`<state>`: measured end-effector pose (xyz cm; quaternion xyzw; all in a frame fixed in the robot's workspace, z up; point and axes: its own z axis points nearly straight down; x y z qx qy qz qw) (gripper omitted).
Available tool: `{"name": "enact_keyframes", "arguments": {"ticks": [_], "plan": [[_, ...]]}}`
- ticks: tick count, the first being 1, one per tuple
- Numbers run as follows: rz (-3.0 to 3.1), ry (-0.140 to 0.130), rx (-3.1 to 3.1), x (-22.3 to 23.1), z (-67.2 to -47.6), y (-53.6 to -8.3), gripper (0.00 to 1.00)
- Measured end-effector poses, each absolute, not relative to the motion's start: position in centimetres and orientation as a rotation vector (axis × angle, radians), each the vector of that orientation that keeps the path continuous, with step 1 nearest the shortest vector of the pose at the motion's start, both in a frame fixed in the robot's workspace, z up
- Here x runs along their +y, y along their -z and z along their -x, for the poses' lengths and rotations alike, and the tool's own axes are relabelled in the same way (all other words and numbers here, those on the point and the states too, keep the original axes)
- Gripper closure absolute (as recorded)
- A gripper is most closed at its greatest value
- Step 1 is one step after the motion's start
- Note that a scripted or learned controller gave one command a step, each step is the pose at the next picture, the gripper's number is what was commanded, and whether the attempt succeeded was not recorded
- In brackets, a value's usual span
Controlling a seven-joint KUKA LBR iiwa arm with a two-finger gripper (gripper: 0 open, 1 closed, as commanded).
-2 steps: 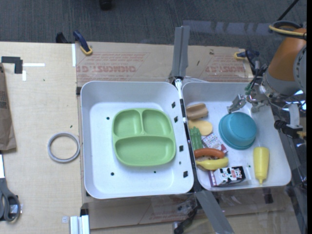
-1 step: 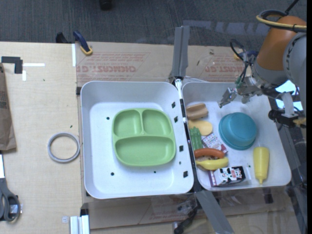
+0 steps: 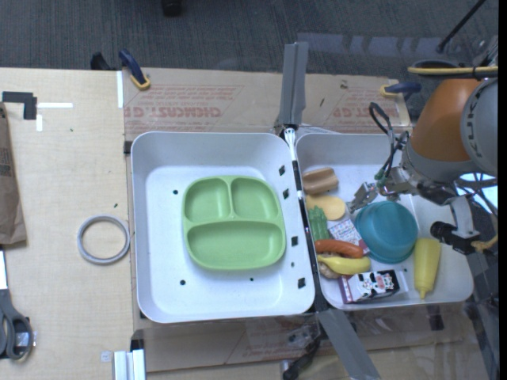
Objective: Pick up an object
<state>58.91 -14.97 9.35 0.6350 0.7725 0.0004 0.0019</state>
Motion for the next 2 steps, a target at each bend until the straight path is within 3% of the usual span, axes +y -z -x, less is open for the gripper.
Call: {"name": "enact_keyframes", "arguments": {"ticks": [2], "plan": [[-1.977, 0.0, 2.442, -19.2, -54.9, -9.2, 0.0]]}}
